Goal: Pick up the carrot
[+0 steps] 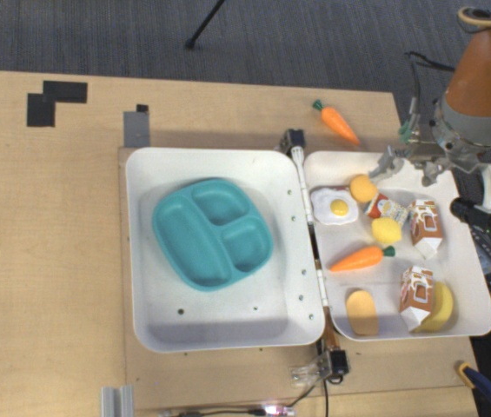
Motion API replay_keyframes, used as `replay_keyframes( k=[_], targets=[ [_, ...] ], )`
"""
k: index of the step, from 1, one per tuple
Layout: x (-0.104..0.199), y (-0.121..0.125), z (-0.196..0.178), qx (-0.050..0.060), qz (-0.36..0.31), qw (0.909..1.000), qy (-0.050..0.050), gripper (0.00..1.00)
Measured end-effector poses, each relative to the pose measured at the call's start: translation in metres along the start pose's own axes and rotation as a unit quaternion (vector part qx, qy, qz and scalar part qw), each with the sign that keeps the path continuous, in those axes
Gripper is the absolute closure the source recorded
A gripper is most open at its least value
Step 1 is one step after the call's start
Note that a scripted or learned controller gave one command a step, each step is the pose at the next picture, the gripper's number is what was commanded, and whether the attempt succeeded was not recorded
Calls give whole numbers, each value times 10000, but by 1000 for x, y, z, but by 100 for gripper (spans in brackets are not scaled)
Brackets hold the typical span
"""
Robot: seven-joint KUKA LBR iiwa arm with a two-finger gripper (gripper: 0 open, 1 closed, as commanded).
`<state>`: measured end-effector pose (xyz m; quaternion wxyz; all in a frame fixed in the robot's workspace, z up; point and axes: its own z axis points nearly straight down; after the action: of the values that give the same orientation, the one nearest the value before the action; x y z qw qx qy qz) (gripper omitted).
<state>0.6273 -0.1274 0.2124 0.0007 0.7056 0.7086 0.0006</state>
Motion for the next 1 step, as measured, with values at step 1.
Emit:
replay_keyframes(
  k=[1],
  targets=[
    [47, -76, 11, -1, -889, 9960, 2, 0]
  ],
)
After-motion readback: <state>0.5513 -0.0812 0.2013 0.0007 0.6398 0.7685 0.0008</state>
